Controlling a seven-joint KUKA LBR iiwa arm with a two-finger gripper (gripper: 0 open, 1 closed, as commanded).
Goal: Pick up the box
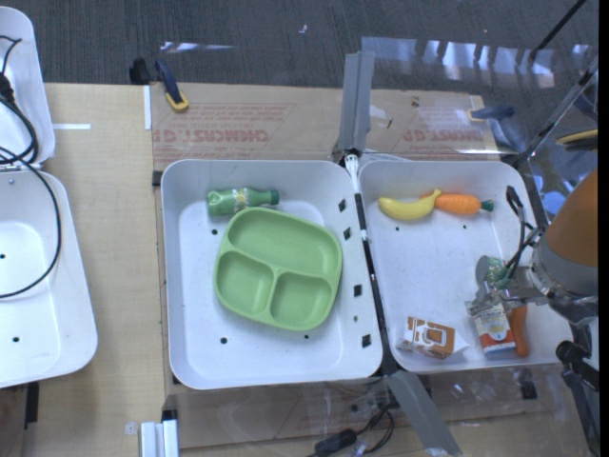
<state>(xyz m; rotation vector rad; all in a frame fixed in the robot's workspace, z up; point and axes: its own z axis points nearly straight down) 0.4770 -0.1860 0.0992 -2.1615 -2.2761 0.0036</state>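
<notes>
1. Two shallow white bins are sitting side by side on the bench: the left bin [181, 284] and the right bin [419, 255].
2. The left bin is holding a green divided plate [278, 268] with three compartments, and a green bottle [242, 198] is lying on its side just beyond the plate's far edge.
3. In the right bin, a yellow banana [407, 208] and an orange carrot [461, 204] are lying end to end along the far wall, touching or nearly so.
4. The box [427, 337], small, orange and white, is lying near the front wall of the right bin, a little left of the gripper.
5. The gripper [493, 293] is hanging low over the right side of the right bin, the arm's orange band [580, 231] showing at the frame's right.
6. Whether the gripper is holding anything cannot be told; metal parts are blurring together there.
7. A white and orange carton [493, 335] is sitting just below the gripper, with a slim orange object [520, 329] lying against its right side.
8. The box is lying apart from the gripper, not between its fingers.
</notes>
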